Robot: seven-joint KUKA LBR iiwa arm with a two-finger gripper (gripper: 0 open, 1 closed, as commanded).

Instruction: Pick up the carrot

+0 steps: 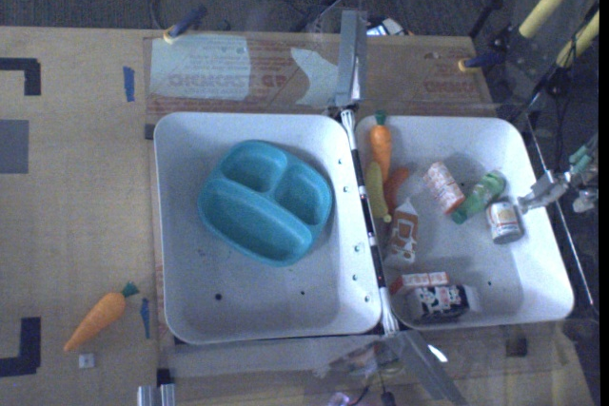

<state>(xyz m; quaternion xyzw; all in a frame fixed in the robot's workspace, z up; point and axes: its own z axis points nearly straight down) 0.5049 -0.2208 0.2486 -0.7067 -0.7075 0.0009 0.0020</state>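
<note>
Hovering at three o'clock over the right bin (547, 195), the gripper (539, 193) hides its state; I cannot tell. Carrot (381, 147) lies at eleven o'clock there, tight against the wall, so approach along its length.

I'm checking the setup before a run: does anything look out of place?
Yes. One carrot lies on the bench outside both bins, left of the left bin. Another carrot sits inside the right bin.
</note>
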